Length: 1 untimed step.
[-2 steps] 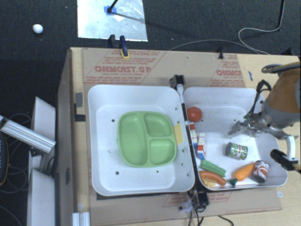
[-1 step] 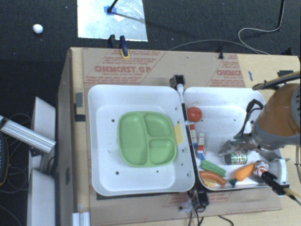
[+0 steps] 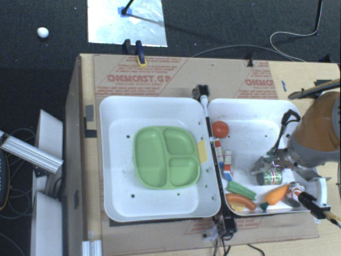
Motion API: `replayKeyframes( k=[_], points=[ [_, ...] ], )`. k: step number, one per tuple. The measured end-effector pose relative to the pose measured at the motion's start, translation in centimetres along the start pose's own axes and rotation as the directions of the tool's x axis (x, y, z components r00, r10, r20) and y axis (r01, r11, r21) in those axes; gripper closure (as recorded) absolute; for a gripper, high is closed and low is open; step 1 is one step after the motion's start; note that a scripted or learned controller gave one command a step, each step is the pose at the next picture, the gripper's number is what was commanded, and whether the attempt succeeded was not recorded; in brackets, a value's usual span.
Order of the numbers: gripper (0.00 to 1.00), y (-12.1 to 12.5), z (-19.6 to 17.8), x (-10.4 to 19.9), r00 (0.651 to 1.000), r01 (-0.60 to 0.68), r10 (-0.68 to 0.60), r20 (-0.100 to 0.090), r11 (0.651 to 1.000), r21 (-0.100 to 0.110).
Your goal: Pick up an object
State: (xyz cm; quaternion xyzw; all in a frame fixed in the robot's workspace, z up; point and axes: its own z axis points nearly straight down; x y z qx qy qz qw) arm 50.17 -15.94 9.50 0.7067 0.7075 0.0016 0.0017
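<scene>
My gripper [image 3: 265, 166] is down inside the right bin [image 3: 242, 116], at its right-hand part, with the orange-banded arm [image 3: 319, 132] coming in from the right. A small green-labelled can [image 3: 273, 176] lies directly below and against the gripper; whether it is held is unclear. An orange carrot [image 3: 277, 194] lies just in front of the can. A red ball [image 3: 220, 128] rests near the bin's left wall. A green pod [image 3: 241, 189] and a hot dog [image 3: 241, 201] lie at the front left corner.
A slim white, red and blue tube [image 3: 226, 164] lies along the divider. The left bin [image 3: 120, 116] holds a green divided plate [image 3: 166, 157] and a yellow piece [image 3: 202, 151] at its right. A small white and red object [image 3: 296, 189] sits by the front right corner.
</scene>
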Motion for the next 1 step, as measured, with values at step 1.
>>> replayKeyframes(
  k=[1],
  points=[
    [1.0, -1.36, -9.66, 6.42, 1.0, 0.002, -0.002, 0.0, 1.0, 0.001]
  ],
)
